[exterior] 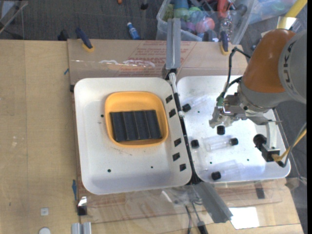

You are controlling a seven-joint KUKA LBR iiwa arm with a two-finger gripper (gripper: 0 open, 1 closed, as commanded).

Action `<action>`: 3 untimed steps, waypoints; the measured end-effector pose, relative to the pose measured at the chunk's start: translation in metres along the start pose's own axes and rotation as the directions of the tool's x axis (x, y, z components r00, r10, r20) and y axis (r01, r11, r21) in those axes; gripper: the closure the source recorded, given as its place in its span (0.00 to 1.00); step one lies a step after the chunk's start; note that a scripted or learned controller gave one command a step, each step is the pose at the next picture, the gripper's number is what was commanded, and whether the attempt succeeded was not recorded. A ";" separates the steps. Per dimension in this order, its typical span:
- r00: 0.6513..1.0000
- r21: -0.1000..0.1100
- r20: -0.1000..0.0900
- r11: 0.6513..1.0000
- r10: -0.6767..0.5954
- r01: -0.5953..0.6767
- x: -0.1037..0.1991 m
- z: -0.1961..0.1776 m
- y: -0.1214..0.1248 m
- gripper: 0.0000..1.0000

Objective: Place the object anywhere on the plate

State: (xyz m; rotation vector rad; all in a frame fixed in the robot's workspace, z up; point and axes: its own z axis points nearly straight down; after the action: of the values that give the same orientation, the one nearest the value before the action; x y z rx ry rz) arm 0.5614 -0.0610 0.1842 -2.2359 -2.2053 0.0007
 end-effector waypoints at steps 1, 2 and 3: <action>0.983 -0.002 0.001 0.983 -0.182 0.182 0.032 -0.066 0.049 1.00; 0.956 0.000 0.000 0.956 -0.293 0.293 0.059 -0.022 0.079 1.00; 0.935 -0.004 0.003 0.935 -0.355 0.355 0.080 -0.033 0.086 1.00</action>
State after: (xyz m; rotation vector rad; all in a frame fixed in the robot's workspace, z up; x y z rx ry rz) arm 0.6488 0.0180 0.2169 -1.8038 -2.5766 -0.0020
